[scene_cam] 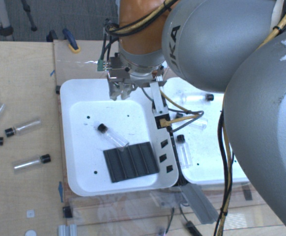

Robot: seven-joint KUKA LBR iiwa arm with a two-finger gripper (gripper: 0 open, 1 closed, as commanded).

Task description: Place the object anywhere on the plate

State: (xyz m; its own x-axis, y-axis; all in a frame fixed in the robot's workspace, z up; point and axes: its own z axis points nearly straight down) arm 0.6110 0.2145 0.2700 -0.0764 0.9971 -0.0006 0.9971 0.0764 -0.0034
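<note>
While the grey arm (216,38) reaches in over the benches, its gripper (119,91) hangs above the far edge of the left bin (74,132), well apart from the vial; whether its fingers are parted or closed cannot be told here. The clear vial (111,134) with a black cap lies on the bin's floor, its uncapped end touching, or perhaps just overlapping, the dark ribbed plate (130,162) at the bin's near side.
</note>
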